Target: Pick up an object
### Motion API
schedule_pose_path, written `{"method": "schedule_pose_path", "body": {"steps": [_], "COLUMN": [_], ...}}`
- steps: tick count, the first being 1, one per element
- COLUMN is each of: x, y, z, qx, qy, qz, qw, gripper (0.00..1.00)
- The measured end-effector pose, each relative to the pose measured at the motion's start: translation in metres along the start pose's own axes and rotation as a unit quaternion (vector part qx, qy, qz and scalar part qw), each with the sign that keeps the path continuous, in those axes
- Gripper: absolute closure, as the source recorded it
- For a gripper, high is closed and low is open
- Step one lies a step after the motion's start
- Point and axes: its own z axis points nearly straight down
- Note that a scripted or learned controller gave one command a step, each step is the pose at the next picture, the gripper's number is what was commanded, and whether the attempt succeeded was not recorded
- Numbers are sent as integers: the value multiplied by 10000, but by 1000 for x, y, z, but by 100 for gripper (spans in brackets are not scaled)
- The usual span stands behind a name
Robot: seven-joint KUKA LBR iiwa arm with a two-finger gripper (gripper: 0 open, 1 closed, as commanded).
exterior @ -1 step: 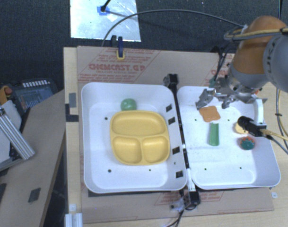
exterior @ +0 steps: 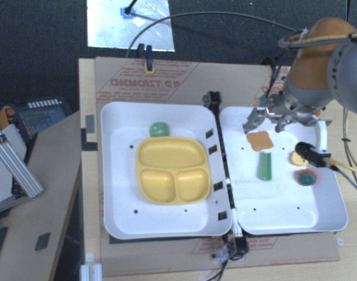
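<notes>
**Orange piece just below the gripper**

In the right bin [exterior: 284, 212], the gripper [exterior: 266, 119] hangs with fingers spread, holding nothing. The flat orange piece [exterior: 259, 140] lies just beside it at six o'clock; the green stick [exterior: 265, 165], long axis twelve-to-six, lies beyond.

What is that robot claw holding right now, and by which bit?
Nothing. The gripper hangs open just above the orange slab in the right bin, with nothing between its fingers.
</notes>
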Motion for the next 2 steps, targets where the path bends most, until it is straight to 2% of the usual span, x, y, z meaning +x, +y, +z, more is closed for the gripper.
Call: {"method": "schedule_pose_path", "body": {"steps": [1, 2], "x": [-2, -3], "y": [-9, -11], "z": [47, 110], "qx": [13, 19], "qy": [-2, -1], "qz": [12, 11], "qw": [10000, 10000], "gripper": [0, 0]}}
